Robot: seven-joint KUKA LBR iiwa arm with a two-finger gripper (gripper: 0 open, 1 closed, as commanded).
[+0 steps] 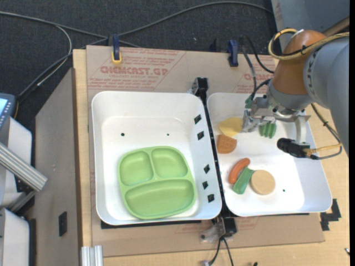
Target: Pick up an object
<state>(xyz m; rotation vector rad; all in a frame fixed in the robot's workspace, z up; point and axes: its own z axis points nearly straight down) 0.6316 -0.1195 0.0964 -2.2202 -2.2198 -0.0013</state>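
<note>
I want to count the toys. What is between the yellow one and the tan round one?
In the camera view, an orange piece and a red-orange carrot lie between the yellow piece and the tan disc.

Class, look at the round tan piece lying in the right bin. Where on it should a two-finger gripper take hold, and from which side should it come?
Probably from straight above, closing across the round tan piece's width. It lies flat like a disc, so its rim is the grippable part. The green piece touches its left edge, so set the fingers on the near and far edges, which look free.
</note>
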